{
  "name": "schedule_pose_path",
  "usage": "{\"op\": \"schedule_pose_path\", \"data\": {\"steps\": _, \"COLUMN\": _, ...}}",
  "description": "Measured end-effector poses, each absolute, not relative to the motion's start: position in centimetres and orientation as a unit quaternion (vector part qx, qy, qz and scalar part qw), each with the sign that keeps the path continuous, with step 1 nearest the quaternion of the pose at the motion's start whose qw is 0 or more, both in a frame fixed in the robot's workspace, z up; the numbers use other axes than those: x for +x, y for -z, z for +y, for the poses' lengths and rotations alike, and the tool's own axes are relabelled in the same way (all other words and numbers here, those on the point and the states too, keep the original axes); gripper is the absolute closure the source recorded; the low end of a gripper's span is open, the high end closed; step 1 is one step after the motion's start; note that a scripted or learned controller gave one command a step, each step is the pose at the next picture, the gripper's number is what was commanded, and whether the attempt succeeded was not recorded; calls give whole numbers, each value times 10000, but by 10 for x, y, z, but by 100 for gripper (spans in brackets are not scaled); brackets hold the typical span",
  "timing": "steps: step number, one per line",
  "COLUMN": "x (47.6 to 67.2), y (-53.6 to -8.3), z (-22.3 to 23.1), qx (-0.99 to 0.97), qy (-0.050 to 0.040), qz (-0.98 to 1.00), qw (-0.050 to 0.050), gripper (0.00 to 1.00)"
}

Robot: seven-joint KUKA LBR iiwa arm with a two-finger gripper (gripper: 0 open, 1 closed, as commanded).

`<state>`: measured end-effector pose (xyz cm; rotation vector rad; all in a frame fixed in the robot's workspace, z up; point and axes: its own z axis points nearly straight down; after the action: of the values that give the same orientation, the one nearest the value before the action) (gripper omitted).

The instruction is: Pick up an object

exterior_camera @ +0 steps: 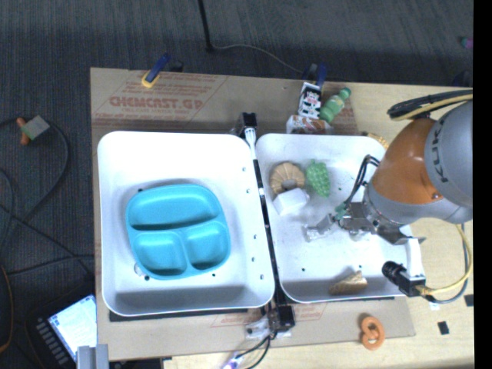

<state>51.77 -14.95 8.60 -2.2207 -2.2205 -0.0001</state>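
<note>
You're looking at the arm [450, 167] coming in from the right: fat rounded grey housing w/ dark lettering on its side, partly cut off. Below that, a broad glossy orange band [411, 171]. Past the band, the wrist section's grey metal, blocky, w/ a white bracket [415, 256] and a black knob-like fitting [393, 270]. Thin black cable loops off the wrist; a yellow cable trails at lower right.
</note>
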Motion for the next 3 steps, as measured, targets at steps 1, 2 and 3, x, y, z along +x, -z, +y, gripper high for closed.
{"op": "schedule_pose_path", "data": {"steps": 1, "x": 551, "y": -130, "z": -99, "qx": -7062, "qy": 3, "qz": -7080, "qw": -2, "gripper": 0}}
{"op": "schedule_pose_path", "data": {"steps": 2, "x": 597, "y": -87, "z": -103, "qx": -7068, "qy": 6, "qz": -7074, "qw": -19, "gripper": 0}}
{"op": "schedule_pose_path", "data": {"steps": 3, "x": 598, "y": -98, "z": -104, "qx": -7068, "qy": 7, "qz": -7074, "qw": -45, "gripper": 100}}
